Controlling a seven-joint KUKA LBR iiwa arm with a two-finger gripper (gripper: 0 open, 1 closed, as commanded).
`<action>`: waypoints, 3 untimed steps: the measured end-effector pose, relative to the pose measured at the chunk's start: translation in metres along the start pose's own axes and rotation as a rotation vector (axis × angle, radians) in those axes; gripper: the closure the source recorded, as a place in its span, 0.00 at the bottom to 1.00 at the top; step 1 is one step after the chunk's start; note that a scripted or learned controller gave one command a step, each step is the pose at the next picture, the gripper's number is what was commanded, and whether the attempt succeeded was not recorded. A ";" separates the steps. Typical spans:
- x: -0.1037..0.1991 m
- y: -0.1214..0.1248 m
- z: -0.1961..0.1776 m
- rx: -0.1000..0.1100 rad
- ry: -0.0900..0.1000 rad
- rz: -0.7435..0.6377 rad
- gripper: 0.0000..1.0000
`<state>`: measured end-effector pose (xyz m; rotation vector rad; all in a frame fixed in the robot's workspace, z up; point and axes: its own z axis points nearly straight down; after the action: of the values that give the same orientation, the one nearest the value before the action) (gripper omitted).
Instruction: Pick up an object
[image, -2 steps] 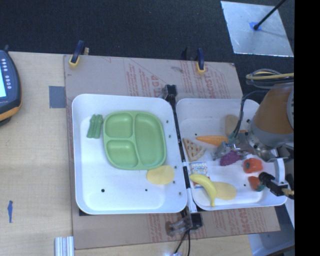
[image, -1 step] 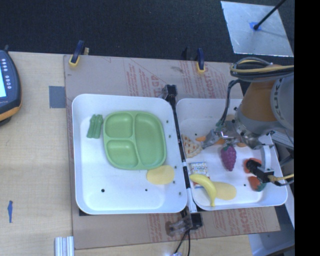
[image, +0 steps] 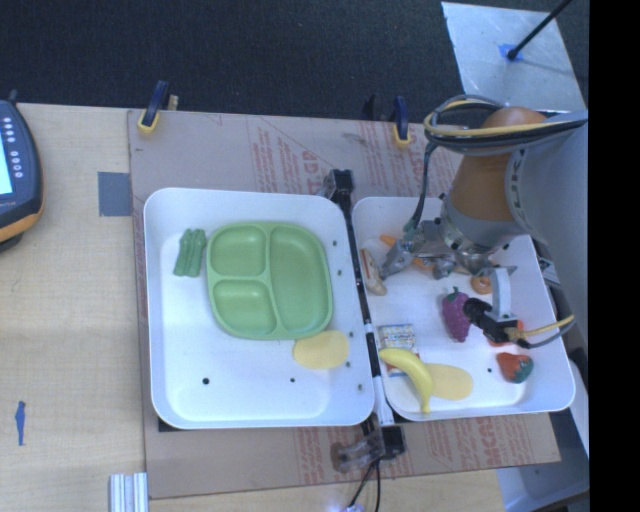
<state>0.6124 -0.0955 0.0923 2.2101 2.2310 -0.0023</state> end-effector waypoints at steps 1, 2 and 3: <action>0.003 0.046 0.000 0.001 0.002 0.003 0.00; -0.051 0.043 0.000 0.001 -0.001 0.010 0.00; -0.045 -0.057 -0.001 0.012 0.004 0.008 0.00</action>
<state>0.5561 -0.1412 0.0930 2.2269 2.2308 -0.0111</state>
